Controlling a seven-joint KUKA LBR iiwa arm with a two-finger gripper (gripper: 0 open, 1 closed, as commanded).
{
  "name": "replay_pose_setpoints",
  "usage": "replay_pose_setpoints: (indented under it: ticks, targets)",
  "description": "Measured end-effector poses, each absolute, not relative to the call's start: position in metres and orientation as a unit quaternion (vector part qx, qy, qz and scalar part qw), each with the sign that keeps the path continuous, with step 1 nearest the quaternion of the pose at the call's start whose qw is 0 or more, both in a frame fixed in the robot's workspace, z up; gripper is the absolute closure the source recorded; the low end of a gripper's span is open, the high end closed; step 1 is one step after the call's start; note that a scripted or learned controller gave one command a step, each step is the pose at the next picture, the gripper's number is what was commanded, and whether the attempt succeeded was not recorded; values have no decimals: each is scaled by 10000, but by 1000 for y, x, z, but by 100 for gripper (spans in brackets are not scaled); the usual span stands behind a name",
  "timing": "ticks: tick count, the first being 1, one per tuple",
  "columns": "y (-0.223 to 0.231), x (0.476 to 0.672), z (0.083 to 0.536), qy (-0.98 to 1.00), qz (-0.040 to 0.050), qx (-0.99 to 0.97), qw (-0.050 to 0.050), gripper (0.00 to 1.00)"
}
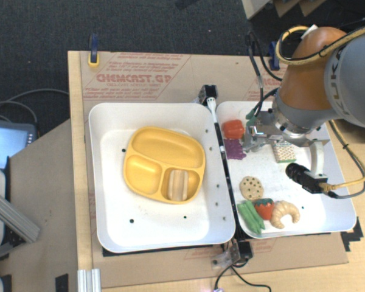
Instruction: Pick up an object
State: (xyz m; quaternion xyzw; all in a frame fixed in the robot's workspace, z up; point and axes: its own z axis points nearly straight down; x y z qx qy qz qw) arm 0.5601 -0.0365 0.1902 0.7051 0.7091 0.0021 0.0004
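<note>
We take this for a robotics lab: a board-covered worktop (140, 78) on dark carpet (79, 11), cables (347, 190) trailing by the hand (274, 140), and toy food (286, 213) below it.

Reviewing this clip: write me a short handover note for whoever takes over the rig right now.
Gripper: low over the right bin's upper left, by the red toy and purple toy; nothing visibly held.
Also in that bin: checkered piece, cookie, green pea pod, croissant.
Left bin: yellow divided plate with a pale item in one compartment.
Done: nothing lifted.
Left: grasp and raise one object.
</note>
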Motion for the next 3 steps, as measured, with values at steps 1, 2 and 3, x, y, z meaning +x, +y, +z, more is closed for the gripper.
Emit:
replay_pose_setpoints:
  ticks: [1, 2, 3]
  targets:
    - [-52, 644, 242, 7082, 35, 7059, 57, 100]
    - [-51, 639, 238, 7075, -1, 7067, 7, 0]
    - [-116, 646, 111, 7047, -48, 7095, -43, 0]
